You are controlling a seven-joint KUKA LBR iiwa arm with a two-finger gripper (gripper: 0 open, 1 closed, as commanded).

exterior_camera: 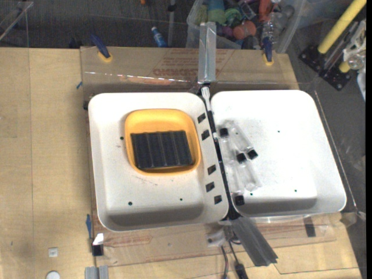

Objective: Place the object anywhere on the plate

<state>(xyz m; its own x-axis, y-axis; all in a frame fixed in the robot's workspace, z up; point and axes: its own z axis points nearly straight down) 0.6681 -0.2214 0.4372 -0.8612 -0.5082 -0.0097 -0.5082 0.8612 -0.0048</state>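
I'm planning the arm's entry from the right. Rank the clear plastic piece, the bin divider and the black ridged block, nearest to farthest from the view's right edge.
1. Clear plastic piece, right bin, near divider.
2. Bin divider, centre.
3. Black ridged block, on the yellow plate, left bin.

Two shallow white bins side by side on a tan worktop point(40, 156). Left bin point(110, 196) holding an orange-yellow plate point(160, 118), with a dark ribbed rectangular object point(161, 150) lying flat on it, toward the near edge. Right bin point(290, 156) with a clear plastic piece with black caps point(239, 156) lying near its left wall. Black divider strip point(210, 150) between the bins. Clear tub of colourful toys point(244, 7) up behind the worktop.
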